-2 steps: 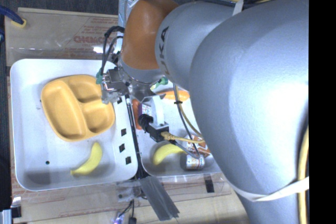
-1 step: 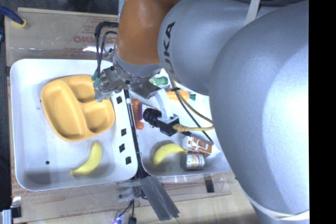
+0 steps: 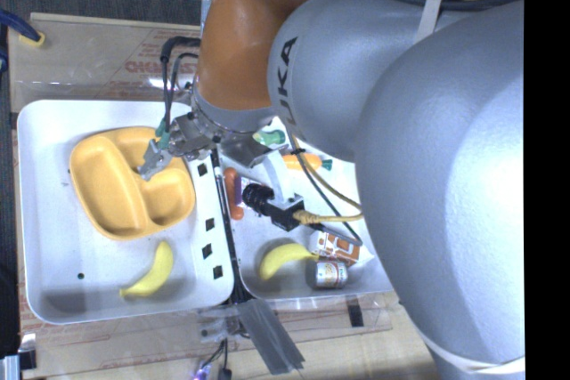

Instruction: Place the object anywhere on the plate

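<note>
- We are watching the gripper (image 3: 150, 161) hanging over the yellow plate (image 3: 125, 182) in the left bin (image 3: 44, 218), its tip just above the ridge between the plate's two compartments.
- We are unable to make out whether it is carrying anything; the tip is small, dark and partly blurred against the plate. We cannot tell its state.
- The task names no particular object, so we are treating it as uncertain which thing is meant. The candidates we are seeing: a banana (image 3: 151, 273) in the left bin, just beside the plate's lower edge and apart from it; a second banana (image 3: 283, 259) in the right bin (image 3: 267, 291), near a can (image 3: 331, 274) lying on its side.
- We are judging either banana to be light, fairly firm, smooth-skinned and curved, so likely to roll or twist in a pinch; the skin would bruise under hard pressure. The best hold looks to be across the thick middle, fingers square to its length.
- The can would probably be stiff and slippery, best taken across its round body.
</note>
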Controlling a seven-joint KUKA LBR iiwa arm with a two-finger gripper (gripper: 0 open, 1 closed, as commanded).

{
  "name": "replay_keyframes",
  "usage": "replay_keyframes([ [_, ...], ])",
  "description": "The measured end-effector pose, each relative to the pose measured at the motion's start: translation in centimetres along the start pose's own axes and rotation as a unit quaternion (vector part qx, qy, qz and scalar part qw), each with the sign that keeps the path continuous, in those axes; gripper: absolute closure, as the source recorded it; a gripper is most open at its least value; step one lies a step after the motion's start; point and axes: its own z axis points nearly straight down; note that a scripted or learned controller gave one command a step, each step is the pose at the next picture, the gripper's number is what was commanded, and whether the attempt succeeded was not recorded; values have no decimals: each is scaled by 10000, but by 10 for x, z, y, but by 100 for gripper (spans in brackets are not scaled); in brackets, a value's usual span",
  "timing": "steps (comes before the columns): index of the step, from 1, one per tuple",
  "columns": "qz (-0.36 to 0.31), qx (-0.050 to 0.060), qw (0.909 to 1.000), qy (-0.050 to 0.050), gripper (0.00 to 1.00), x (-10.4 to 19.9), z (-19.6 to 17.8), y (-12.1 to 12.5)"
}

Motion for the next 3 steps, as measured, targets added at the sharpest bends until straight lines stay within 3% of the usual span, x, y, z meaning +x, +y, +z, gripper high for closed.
replay_keyframes([
  [1,1987,17,9801,-3,0,98,-1,-10],
  [2,784,38,9969,-4,0,107,45,-3],
  [3,477,19,9989,0,0,91,151,-6],
])
